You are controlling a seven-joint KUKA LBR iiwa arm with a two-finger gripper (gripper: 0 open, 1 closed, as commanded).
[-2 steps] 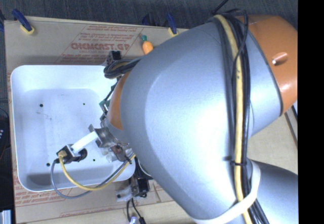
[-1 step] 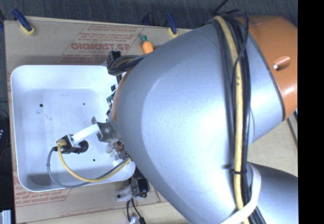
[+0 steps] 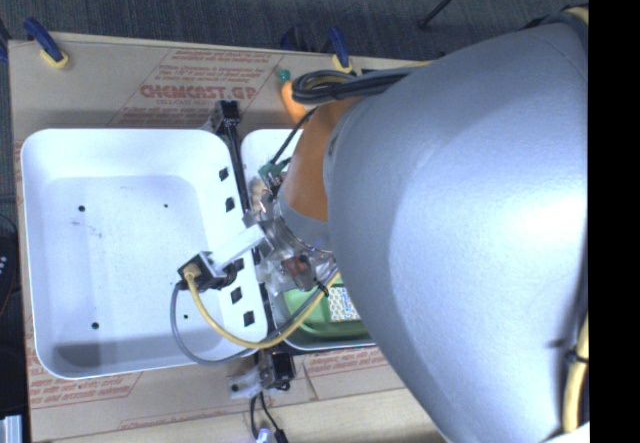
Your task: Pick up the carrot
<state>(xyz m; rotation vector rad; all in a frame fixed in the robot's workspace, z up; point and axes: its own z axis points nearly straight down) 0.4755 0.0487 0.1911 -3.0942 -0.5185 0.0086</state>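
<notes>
Of the 2 bins, the gripper sits low by the right bin's near-left wall, its state not determinable beneath cabling; the carrot, probably the orange piece at that bin's far-left corner, lies apart, so the gripper should re-centre above it before descending.

The grey arm fills the right half of the frame, its orange band at centre, the wrist angled down-left toward the gripper at lower centre.
</notes>
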